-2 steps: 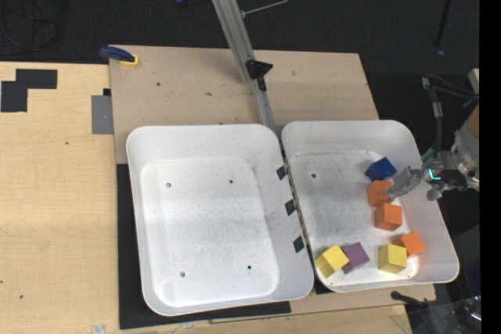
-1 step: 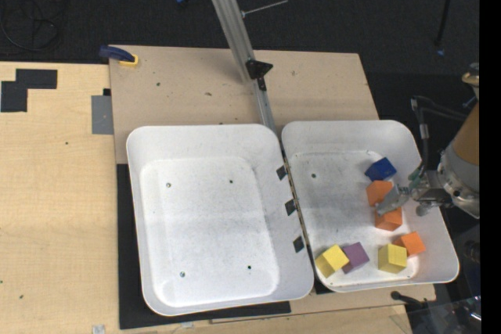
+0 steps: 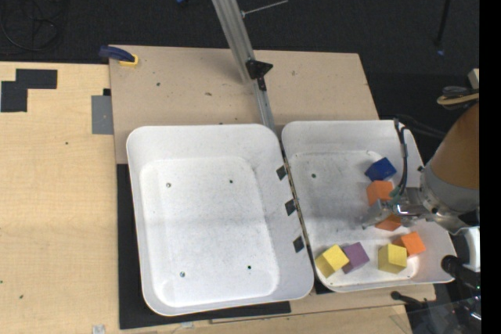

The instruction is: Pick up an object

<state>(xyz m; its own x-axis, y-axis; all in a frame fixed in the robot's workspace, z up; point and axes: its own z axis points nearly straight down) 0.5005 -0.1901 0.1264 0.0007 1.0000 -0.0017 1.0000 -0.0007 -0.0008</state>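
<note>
My hand [image 3: 389, 209]: low in the right bin [image 3: 329, 168], near its right wall, among the orange blocks; whether it is open or closed I cannot tell.
My arm [image 3: 458, 160]: reaches in from the right, orange band above the wrist.
Blue block [image 3: 381, 168]: just beyond my hand, toward the bin's far side.
Orange block [image 3: 380, 191]: touching or just beside my hand, below the blue one.
Second orange piece [image 3: 389, 224]: right under my hand, partly hidden.
Third orange block [image 3: 413, 243]: near the front right corner, beside a yellow block [image 3: 392, 258].
Yellow block by the divider [image 3: 333, 259]: touching a purple block [image 3: 355, 255].
Left bin [image 3: 156, 145]: beside the right one on the tabletop [image 3: 55, 192].
</note>
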